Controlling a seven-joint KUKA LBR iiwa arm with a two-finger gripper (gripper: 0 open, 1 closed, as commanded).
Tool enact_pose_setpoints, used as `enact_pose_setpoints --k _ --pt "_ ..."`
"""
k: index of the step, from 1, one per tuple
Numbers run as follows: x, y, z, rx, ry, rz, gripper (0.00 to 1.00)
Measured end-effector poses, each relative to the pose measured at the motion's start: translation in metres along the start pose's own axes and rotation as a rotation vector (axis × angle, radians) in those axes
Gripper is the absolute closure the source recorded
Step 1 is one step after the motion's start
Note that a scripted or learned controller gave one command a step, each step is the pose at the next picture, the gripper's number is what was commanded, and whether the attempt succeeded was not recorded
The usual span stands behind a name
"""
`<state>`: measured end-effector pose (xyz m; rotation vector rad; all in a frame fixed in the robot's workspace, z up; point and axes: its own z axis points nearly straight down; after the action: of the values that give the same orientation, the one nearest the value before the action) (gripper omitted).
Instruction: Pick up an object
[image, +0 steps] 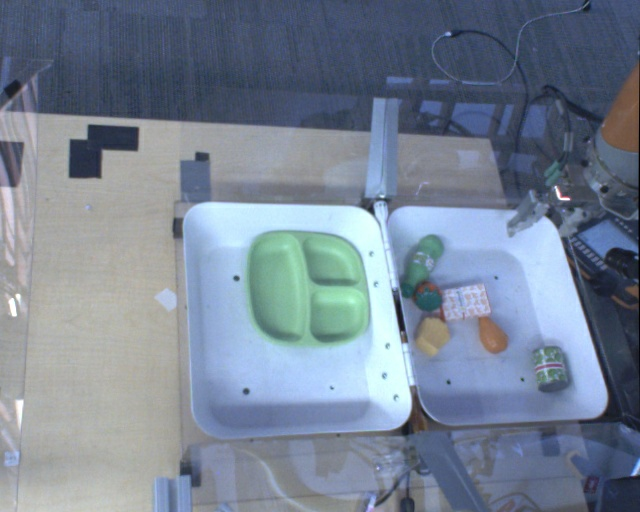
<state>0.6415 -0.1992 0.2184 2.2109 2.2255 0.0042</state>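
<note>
Pale wood bench (100, 330), two white bins. Left bin (215, 400) holds green divided tray (305, 288). Right bin (575, 395): bottle, carton, small pieces, can. Gripper (535, 208) at bin's 1 o'clock rim; opening can't tell. Green bottle (421, 262) lies toward 8 o'clock from it, long axis 1-to-7.

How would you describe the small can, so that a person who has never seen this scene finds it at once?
Look at the right white bin. Near its lower right corner, apart from the other items, lies the small can. It alone has a green and white label with metal ends, while the others cluster near the bin's left wall.
</note>
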Motion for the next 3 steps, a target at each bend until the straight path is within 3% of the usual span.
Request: enact_pose_setpoints --k 1,2,3 --pt "0.038 -0.051 0.097 -0.001 0.000 -0.166 0.00" --pt "0.087 -0.079 0.128 -0.012 0.000 -0.206 0.00" --pt "0.087 -0.076 0.115 -0.017 0.001 -0.208 1.00"
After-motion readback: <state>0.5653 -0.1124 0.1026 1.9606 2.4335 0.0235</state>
